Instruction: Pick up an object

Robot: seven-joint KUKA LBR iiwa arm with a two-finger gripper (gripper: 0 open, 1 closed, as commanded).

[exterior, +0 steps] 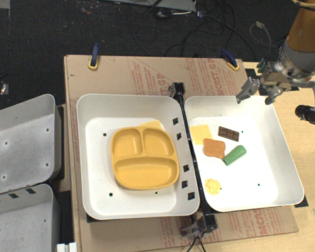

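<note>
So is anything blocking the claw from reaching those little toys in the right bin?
Nothing visible. The gripper hangs above the right bin's far edge; the brown bar, orange piece and green cylinder lie uncovered.

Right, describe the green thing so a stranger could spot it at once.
Start at the right bin, one of two white bins side by side. A small cluster of items lies near that bin's left side; the green cylinder lies tilted at the cluster's right edge, touching the orange piece. It is the only green, rounded item there.
</note>
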